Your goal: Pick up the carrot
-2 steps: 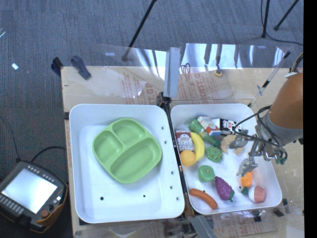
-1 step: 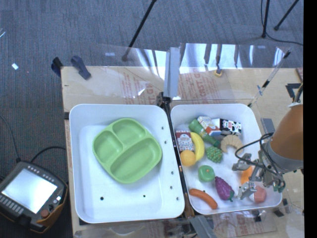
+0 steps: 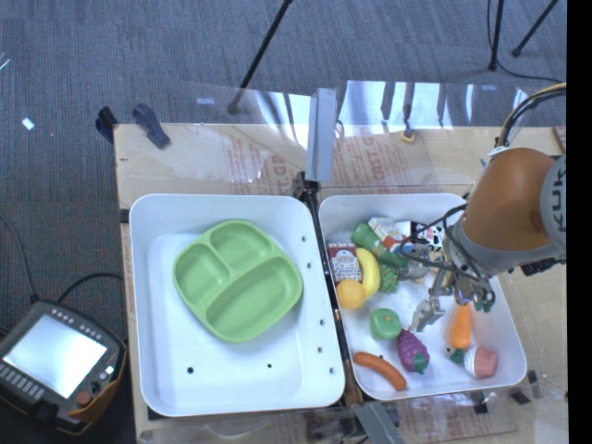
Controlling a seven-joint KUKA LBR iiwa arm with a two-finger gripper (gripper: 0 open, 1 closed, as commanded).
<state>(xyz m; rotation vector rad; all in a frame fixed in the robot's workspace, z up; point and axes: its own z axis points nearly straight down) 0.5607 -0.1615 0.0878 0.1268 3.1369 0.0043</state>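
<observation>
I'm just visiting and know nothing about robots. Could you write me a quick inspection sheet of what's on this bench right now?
Surface: two white bins, left bin, right bin.
Job's things: carrot lying in the right bin, near its right wall.
Clutter: green divided plate in the left bin; banana, purple eggplant, sausage beside the carrot.
Grippers: gripper hanging just left of the carrot.
Cables: black cable to the handheld screen.
Surroundings: grey carpet, tripod legs.

The arm (image 3: pixel 518 206) wears a rounded orange band, grey casing with black lettering, and a metallic pincer (image 3: pixel 442 305).
</observation>
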